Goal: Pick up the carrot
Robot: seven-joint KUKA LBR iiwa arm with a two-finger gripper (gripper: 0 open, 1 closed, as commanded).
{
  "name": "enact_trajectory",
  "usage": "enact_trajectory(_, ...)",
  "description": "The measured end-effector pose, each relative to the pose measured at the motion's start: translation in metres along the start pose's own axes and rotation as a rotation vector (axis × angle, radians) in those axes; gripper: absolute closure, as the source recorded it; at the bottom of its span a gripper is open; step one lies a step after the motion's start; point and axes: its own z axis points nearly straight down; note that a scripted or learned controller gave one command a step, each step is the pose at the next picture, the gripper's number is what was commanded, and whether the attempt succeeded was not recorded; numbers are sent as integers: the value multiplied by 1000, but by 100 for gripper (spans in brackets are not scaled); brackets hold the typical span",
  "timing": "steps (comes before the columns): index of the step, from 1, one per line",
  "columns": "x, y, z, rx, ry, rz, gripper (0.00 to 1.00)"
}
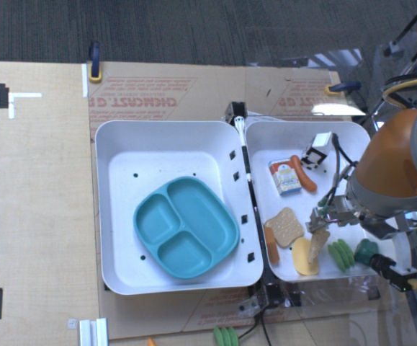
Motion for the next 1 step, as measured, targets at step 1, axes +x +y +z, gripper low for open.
enact_trajectory(1, 0, 0, 0, 0, 0, 0, 0)
